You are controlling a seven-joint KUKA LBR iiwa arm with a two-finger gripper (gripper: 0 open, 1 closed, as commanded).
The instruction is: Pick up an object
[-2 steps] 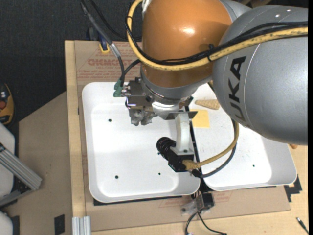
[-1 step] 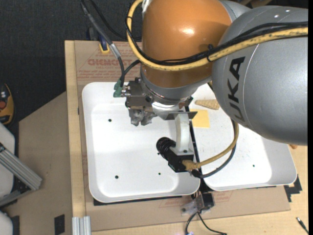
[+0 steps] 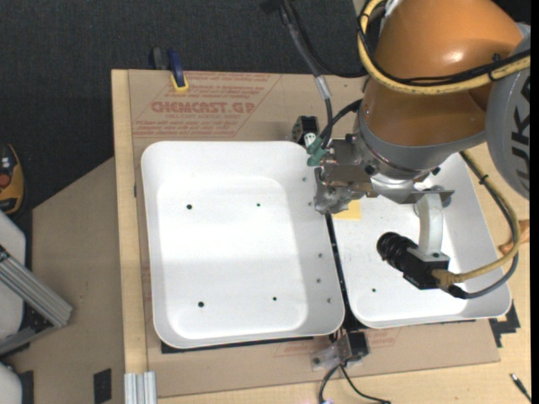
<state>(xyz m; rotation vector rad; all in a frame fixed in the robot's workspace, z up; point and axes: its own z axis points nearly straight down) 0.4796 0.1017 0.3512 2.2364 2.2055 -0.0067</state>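
From my screen, the pincer [image 3: 333,194] hangs low under the grey arm with the orange band [image 3: 438,66], right at the wall where the two bins meet. The wrist body covers it from above, so I cannot tell if the pincer is released or clenched, and I see nothing held in it.

The only candidate I can find is a small yellow flat piece [image 3: 351,211]. It lies just beside the pincer, on its arm side and a little toward the camera, in the shallow white plastic bin under the arm [image 3: 379,301]. Most of the piece is hidden, so I cannot say what it is. The other shallow white plastic bin [image 3: 227,234] spreads out on the far side of the pincer.

Further toward the arm side there is a black cylindrical part with a yellowish cable [image 3: 413,263]. I think it belongs to the arm, so I would not aim at it.

To do this step well, I would first move the pincer a little away from the bin wall and centre it over the yellow piece. I judge the piece thin, so the descent must go nearly to the floor. Only a lift will prove the grasp.
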